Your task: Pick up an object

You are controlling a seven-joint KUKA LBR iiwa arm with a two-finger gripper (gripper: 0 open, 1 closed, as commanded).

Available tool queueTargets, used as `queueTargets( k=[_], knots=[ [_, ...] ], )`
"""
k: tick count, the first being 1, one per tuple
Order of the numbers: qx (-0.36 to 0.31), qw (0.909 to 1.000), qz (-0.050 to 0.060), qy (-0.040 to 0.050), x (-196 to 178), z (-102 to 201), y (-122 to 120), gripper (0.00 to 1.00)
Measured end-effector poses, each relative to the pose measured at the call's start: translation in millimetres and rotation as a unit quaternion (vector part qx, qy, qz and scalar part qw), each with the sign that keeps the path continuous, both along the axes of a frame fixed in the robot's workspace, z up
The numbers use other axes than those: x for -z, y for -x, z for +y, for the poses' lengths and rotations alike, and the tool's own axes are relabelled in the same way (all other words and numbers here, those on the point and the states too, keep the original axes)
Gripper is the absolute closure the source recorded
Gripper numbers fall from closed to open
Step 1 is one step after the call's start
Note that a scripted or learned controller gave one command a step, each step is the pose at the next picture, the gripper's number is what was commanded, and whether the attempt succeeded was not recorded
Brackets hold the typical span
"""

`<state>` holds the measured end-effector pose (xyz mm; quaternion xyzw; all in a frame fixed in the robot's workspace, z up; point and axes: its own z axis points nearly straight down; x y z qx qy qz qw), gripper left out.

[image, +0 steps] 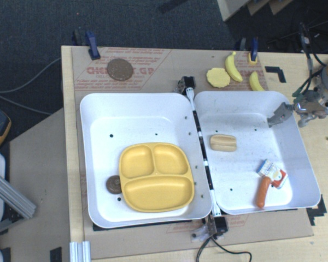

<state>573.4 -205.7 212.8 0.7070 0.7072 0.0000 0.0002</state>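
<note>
Faded red lettering runs along the cardboard sheet (pixel 153 64) at the upper left of the frame, above the left bin. A brown disc (pixel 119 69) covers part of it, and the letters are too washed out to read.

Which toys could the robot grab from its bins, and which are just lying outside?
In the bins: bread roll, carrot, small packet, yellow tray, brown cookie.

Lying outside: two bananas, yellow slice, brown disc.
</note>
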Motion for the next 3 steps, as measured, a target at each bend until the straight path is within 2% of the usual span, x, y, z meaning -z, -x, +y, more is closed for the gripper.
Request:
queueTargets(
  k=[1,2,3],
  knots=[
    [-0.002,1.0000,-0.001,-0.0011,117.9,-14.0,58.3,0.00],
    [0.001,1.0000,0.003,-0.0021,129.2,11.2,96.5,0.00],
    [-0.003,1.0000,0.002,-0.0021,128.6,92.5,94.4,0.00]
  ],
)
